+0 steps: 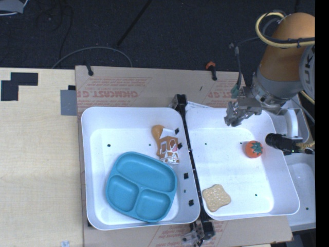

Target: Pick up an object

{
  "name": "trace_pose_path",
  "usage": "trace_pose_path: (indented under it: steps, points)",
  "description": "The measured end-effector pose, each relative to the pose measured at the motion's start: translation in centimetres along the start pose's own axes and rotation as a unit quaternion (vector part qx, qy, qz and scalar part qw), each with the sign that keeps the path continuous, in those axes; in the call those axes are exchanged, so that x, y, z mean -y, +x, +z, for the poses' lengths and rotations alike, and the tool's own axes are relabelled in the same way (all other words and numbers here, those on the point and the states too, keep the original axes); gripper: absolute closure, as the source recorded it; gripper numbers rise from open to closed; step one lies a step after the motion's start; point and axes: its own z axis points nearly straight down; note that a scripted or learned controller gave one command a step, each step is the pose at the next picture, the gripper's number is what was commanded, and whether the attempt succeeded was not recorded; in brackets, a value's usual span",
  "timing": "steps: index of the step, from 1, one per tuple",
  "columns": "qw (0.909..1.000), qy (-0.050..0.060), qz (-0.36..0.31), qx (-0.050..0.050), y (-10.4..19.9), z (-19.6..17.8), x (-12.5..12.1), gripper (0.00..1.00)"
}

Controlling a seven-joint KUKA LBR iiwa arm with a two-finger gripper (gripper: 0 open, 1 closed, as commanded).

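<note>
Two white bins are sitting side by side under the camera view, and the gripper [235, 118] is hanging over the far edge of the right bin [288, 189]; whether it is clenched or released, I cannot tell. Nothing is showing between its tips.

Candidate objects are lying well apart. A small red tomato-like toy [253, 149] is resting toward the right bin's right side, and a tan toast-shaped piece [216, 197] is lying at its near left corner. In the left bin [92, 138], a blue divided plate [141, 186] is taking up the near half, with a small patterned packet [168, 150] just beside its far right edge and touching an orange-brown piece [158, 133].

Risks, as I judge them: the round toy is likely rolling away if nudged off-centre; the flat toast is offering little height to pinch; a descent from here is risking striking the bin's far wall.

Reversed print is running along the cardboard [133, 86] beneath the bins, but I cannot read it confidently.
</note>
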Motion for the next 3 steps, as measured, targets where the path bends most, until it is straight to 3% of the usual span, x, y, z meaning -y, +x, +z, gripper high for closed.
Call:
trace_pose_path:
  steps: [1,3]
  points:
    - [1.0,0.001,0.0,0.0,4.4,1.2,-0.6,1.0]
    - [1.0,0.001,-0.001,0.0,16.6,3.5,-0.7,1.0]
